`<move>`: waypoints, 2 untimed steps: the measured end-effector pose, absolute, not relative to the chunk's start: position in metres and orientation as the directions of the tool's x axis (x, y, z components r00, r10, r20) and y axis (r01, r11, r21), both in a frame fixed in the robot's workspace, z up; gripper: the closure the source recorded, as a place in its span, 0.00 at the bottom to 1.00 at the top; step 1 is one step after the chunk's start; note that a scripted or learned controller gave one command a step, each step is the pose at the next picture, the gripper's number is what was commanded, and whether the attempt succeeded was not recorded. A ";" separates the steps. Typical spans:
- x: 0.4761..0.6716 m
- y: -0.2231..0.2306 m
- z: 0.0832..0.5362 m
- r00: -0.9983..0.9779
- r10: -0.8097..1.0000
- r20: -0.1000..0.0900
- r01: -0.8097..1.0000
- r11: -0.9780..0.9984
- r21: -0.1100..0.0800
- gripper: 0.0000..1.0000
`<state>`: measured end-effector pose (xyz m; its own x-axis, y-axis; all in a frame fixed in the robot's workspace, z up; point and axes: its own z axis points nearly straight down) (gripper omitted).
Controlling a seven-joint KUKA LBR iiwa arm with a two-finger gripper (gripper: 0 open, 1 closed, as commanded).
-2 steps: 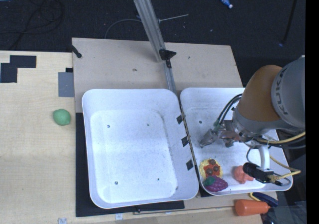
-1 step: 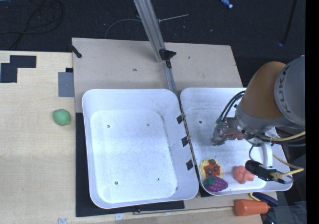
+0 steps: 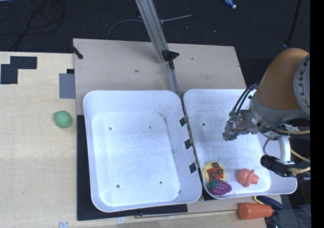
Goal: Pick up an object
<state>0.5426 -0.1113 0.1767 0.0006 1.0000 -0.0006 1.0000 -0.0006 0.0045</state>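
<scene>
My gripper [image 3: 230, 133] hangs over the middle of the right bin [image 3: 212, 103], reaching in from the right below the orange wrist band. Beneath it the bin floor is bare. A yellow toy with red and dark spots [image 3: 214, 171] lies at the bin's front edge, with a purple grape-like piece [image 3: 220, 187] right in front of it. A pink-orange toy [image 3: 247, 177] lies to their right. All of these sit well in front of the gripper.
The left bin [image 3: 131, 120] adjoins the right one, joined by black clips. A green ball [image 3: 63, 119] rests on the wooden bench at far left. An orange object [image 3: 255, 210] lies outside the right bin's front rim. A metal rail [image 3: 154, 22] slants up behind the bins.
</scene>
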 end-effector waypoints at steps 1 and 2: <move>0.548 -0.104 0.234 0.000 1.000 0.000 1.000 0.000 0.004 1.00; 0.548 -0.105 0.251 0.001 1.000 0.000 1.000 -0.001 0.001 1.00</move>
